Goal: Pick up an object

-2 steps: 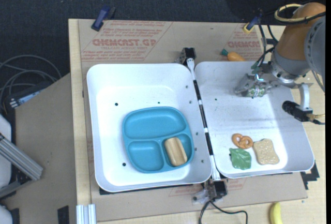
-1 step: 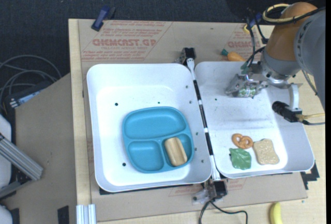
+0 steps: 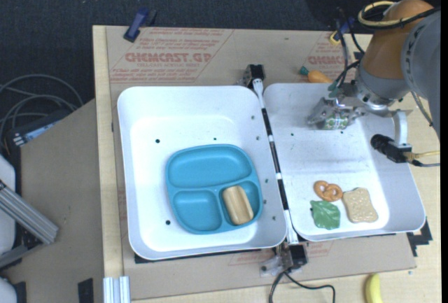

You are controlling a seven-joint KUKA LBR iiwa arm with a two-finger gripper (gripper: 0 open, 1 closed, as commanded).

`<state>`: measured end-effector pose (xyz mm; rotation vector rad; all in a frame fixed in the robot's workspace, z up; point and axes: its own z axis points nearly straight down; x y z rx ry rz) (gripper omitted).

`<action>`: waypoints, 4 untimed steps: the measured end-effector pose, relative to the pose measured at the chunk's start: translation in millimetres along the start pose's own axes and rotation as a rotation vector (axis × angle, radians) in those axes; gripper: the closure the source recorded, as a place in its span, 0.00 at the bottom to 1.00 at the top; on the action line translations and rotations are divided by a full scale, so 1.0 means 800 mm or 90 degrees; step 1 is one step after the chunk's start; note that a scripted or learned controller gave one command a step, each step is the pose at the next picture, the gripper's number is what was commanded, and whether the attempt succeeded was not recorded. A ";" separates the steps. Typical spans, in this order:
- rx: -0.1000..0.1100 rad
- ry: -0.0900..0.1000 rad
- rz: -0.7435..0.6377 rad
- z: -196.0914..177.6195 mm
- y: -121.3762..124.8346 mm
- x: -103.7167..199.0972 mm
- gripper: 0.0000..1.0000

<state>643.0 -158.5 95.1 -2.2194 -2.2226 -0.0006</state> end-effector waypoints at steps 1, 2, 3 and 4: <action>0.000 0.000 0.000 -0.055 -0.055 0.053 1.00; 0.001 0.000 0.000 -0.112 -0.111 0.089 1.00; -0.001 0.000 0.000 -0.146 -0.112 0.159 1.00; 0.002 0.000 0.000 -0.140 -0.122 0.210 1.00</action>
